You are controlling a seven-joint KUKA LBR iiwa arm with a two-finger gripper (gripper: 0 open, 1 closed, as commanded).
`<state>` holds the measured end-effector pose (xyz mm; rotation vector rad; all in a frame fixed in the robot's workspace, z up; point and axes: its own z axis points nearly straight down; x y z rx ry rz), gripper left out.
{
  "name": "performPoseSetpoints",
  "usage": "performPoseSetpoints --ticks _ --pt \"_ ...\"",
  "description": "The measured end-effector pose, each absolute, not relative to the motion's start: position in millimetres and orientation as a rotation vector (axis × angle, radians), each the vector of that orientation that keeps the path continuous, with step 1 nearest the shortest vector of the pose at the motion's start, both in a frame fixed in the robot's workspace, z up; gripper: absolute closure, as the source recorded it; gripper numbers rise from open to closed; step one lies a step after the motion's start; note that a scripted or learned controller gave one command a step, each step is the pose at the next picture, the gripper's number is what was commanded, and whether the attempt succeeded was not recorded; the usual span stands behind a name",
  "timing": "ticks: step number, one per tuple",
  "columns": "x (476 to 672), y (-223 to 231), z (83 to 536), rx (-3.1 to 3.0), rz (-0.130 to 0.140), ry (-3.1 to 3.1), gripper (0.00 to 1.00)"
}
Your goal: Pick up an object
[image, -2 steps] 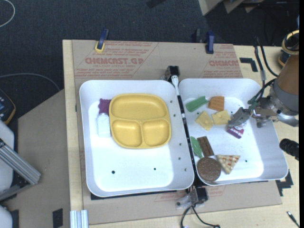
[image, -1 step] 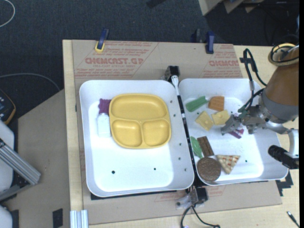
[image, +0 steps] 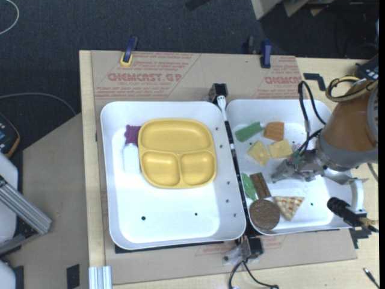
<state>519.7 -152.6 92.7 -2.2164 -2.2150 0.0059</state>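
Note:
Several toy foods lie in the right bin. A green piece and an orange block sit at the back. Two pale yellow cheese pieces lie in the middle. A brown bar rests beside a green strip, with a round brown disc and a waffle-like wedge at the front. My gripper hangs low over the bin's middle, just right of the cheese pieces and above the wedge. I see nothing held in it.
The left bin holds a yellow divided plate, with a purple item and a white bottle at its left. The arm's orange band and black cables hang over the right bin's right side.

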Motion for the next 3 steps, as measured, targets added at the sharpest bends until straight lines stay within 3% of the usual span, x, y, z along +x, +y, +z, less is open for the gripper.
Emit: performPoseSetpoints --ticks 1,2,3 --pt "519.2 -152 84 -2.218 0.003 -2.218 0.0" --pt "519.7 -152 95 -2.222 0.0 -2.218 1.0" --pt "521.7 -163 149 -2.227 -0.003 -2.224 1.0"
